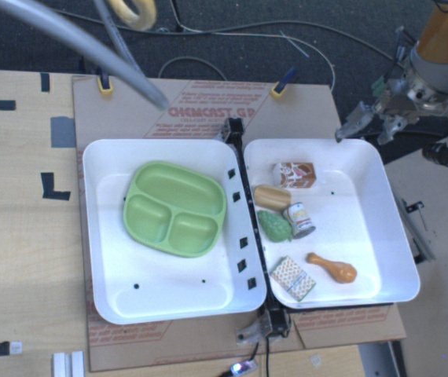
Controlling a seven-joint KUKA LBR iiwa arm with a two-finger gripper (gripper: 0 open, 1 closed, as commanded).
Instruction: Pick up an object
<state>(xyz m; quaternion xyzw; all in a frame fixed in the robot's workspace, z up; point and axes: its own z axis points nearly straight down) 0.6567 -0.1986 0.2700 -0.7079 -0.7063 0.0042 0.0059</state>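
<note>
The right bin [381,210] holds several small items. A brown and white packet [295,174] lies near its far wall. Below it are a tan bread roll [271,197], a green leafy piece [274,225] and a small can [300,219] packed close together. An orange drumstick [332,268] and a checkered box [292,278] lie near the front wall. My gripper [363,132] hangs over the right bin's far right corner, above the rim and well away from the items. It is open, and nothing is between its fingers.
A green divided plate [175,208] lies in the left bin [102,234]. A black divider [244,210] runs between the bins. Cables [208,30] and a grey tube [75,30] cross the dark area behind the bench.
</note>
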